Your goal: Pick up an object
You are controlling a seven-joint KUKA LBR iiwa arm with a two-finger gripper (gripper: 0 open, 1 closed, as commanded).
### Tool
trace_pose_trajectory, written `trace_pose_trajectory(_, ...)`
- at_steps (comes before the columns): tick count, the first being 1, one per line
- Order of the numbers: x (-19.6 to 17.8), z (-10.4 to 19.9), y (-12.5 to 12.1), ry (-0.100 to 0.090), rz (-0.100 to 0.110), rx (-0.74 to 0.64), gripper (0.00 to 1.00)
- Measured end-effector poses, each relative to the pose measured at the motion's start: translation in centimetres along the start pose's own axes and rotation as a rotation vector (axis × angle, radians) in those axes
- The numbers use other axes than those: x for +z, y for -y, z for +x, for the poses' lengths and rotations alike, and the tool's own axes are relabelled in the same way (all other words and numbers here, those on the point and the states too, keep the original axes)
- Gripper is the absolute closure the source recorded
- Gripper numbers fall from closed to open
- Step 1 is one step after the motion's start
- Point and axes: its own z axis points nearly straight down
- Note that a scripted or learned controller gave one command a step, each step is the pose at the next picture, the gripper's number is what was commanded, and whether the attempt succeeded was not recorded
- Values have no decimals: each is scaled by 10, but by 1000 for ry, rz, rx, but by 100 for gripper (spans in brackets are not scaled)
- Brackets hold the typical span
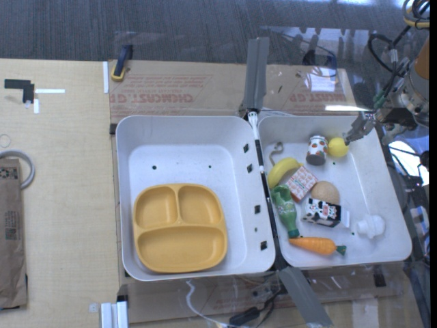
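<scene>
Two white bins sat side by side on the tabletop. The left bin [130, 183] held a yellow divided plate [180, 227] toward its near edge. The right bin [392, 203] held a yellow ball [337, 147] near its far edge, with a small jar [315, 149], banana [283, 170], green bottle [286, 210] and carrot [315, 245] toward the near edge. The gripper [356, 134] hung just beside the ball; whether it was spread or pressed together could not be told.
</scene>
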Motion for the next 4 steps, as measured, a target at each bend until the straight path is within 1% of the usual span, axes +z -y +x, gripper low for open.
trace_pose_trajectory(1, 98, 59, 31, -1, 0, -49, 0)
trace_pose_trajectory(2, 78, 132, 75, 0, 1, 13, 0)
trace_pose_trajectory(3, 77, 104, 24, 1, 0, 150, 0)
trace_pose_trajectory(4, 78, 159, 40, 1, 4, 457, 0)
